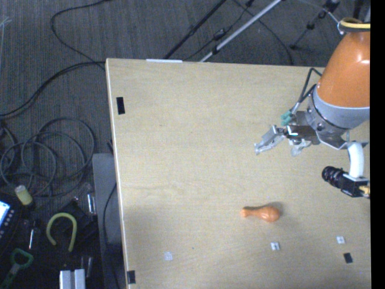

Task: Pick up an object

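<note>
Camera view: a pale wooden surface seen from above at a slant, with 1 arm reaching in from the right.
Task thing: a small orange pear-shaped object with a narrow neck lies flat on the surface, toward the lower middle.
Long axis: roughly left to right across the picture, narrow neck to the left, fat bulb to the right.
Gripper: the silver two-finger gripper hangs above the surface, its tips pointing left and slightly down; the fingers look spread a little apart, with nothing between them.
Key relation: the orange object lies below the gripper in the picture, that is nearer the camera, almost in line with the fingertips and well apart from them.
Next move, as a judgement: travel toward the camera, then descend, closing across the short width of the bulb.
Nearby: a few small dark and pale markers sit on the surface beyond the object; a black cable end hangs by the wrist.
Obstacles: nothing stands between gripper and object.
</note>
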Tool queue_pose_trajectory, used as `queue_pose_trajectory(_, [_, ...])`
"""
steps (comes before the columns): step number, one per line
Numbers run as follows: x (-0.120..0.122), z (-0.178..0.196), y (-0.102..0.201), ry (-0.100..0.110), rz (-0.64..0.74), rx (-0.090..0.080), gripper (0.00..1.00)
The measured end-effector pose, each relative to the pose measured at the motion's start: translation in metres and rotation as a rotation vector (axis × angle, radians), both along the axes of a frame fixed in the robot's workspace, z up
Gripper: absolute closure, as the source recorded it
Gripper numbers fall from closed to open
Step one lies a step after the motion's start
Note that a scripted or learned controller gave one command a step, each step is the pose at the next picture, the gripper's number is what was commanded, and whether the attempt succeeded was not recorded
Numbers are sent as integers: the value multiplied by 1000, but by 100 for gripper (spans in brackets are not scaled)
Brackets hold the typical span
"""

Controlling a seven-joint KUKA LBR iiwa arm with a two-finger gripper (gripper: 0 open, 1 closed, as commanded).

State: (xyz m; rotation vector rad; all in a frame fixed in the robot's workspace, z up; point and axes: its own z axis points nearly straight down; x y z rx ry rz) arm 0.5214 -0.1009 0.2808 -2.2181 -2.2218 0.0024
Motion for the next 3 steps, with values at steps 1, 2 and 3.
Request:
queue_pose_trajectory(1, [13, 2, -18, -2, 166, -1, 0])
queue_pose_trajectory(2, [56, -45, -92, -1, 36, 0, 0])
queue_pose_trajectory(3, [114, -117, -123, -1, 231, -2, 0])
